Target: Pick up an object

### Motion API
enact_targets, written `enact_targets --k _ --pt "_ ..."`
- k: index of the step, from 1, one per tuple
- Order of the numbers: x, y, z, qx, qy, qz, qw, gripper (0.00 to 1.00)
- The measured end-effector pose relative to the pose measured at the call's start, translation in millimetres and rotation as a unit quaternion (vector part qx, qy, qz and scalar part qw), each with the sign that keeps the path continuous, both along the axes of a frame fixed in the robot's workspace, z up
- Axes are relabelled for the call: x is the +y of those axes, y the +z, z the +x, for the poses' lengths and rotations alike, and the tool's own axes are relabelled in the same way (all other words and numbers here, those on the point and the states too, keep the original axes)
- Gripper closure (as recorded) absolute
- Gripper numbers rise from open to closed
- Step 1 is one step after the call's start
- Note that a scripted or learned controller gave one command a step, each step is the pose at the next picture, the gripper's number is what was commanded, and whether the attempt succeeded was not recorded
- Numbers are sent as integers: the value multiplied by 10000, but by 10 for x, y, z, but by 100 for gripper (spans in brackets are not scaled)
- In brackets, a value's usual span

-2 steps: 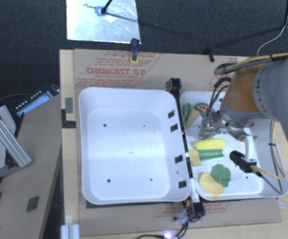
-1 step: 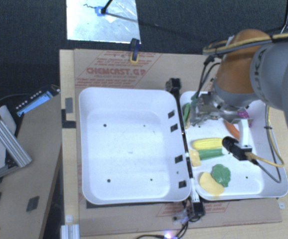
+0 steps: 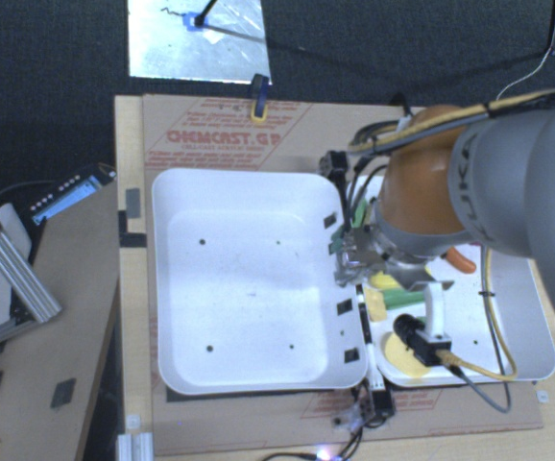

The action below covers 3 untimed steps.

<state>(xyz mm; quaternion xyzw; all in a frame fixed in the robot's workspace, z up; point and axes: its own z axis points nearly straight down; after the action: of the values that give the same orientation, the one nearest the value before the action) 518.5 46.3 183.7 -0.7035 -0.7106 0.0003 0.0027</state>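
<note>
Sitting side by side on a brown cardboard sheet (image 3: pixel 229 133) are two shallow white bins, and the left bin (image 3: pixel 249 277) serves as the landmark here. It is a smooth plastic tray with rounded corners and a raised rim, and its floor shows four small dark dots. Left of it, off the cardboard, lies a ribbed metal rail (image 3: pixel 9 267), one of its kind. Beyond its far rim, a yellow and blue clamp (image 3: pixel 259 99) grips the cardboard's edge, with a shiny foil square (image 3: pixel 196 27) on the dark carpet farther back.

Just right of the left bin, touching along its near corner, stands the right bin (image 3: pixel 527 334), mostly covered by the arm (image 3: pixel 508 181), a thick grey cylinder with a glossy orange band. The gripper (image 3: pixel 364 262) hangs low just past the left bin's right rim; whether it is released or clenched cannot be told. Below it in the right bin lie three pieces that can be counted: a small yellow-green block (image 3: pixel 377 303), a flat yellow disc (image 3: pixel 402 358) and an orange stick (image 3: pixel 461 261), all close together with little open floor between them.
</note>
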Motion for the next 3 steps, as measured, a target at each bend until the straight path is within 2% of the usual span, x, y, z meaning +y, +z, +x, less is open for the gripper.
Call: enact_targets --k 1,2,3 --pt "679 1089 739 -110 12 9 9999 100" --pt "627 1131 708 -43 -1 -14 10000 100" --pt "629 1235 713 -50 28 -15 10000 100"
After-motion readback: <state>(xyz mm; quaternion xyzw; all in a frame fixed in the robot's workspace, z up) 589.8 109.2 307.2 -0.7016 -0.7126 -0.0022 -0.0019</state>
